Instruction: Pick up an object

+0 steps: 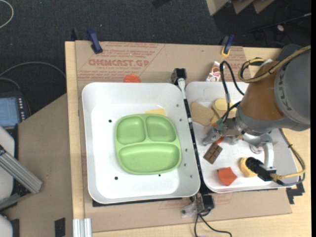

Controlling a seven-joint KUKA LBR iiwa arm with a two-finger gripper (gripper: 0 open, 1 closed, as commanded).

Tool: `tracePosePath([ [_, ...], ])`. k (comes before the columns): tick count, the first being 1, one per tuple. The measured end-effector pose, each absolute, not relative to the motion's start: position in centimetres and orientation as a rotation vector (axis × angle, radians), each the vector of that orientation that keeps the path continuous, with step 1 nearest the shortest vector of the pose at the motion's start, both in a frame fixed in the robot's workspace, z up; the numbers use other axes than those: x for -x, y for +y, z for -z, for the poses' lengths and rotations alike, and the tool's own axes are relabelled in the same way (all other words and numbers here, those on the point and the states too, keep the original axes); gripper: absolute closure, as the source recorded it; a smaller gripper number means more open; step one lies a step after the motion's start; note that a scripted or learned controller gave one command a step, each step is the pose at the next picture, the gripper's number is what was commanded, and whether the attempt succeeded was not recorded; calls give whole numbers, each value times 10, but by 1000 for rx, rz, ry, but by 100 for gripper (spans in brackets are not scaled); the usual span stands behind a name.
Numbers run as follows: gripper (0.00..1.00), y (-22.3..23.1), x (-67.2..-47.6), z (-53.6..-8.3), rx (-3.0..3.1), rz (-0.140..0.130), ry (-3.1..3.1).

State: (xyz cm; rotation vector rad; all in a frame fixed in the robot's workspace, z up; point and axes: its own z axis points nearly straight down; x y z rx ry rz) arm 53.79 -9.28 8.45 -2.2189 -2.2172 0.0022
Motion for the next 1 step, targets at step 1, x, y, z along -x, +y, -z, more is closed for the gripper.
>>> tracePosePath([
  [1, 0, -95, -570, -85, 2223, 3, -2225],
])
